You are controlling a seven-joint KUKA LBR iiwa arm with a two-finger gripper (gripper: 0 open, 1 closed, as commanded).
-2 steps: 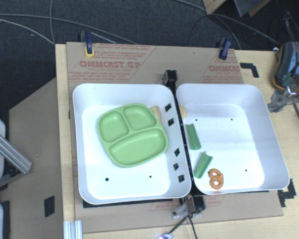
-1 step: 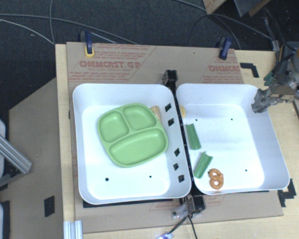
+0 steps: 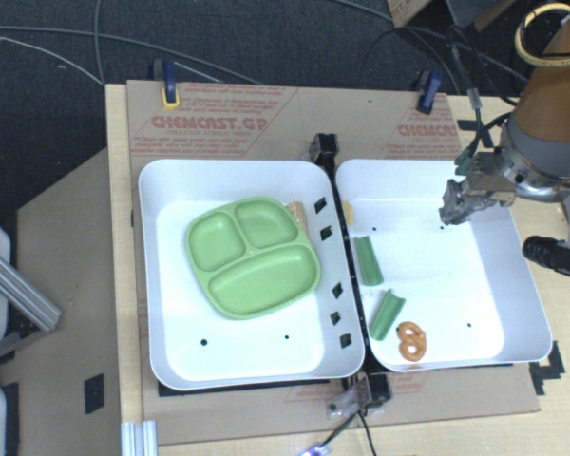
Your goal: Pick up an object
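Note:
Two green stick-shaped pieces lie in the right bin [image 3: 513, 283]: one [image 3: 368, 260] near its left wall, another [image 3: 387, 313] below it, tilted. A small orange pretzel [image 3: 411, 340] rests by the bin's front edge. My gripper [image 3: 453, 211] hangs over the upper right part of the right bin, well to the right of and above these pieces. Nothing shows between its fingers.
A green divided plate [image 3: 254, 256] fills the middle of the left bin [image 3: 171, 321], with a small tan piece [image 3: 296, 216] at its upper right edge. Black clips line the wall between the bins. Clamps sit at the bench's back edge.

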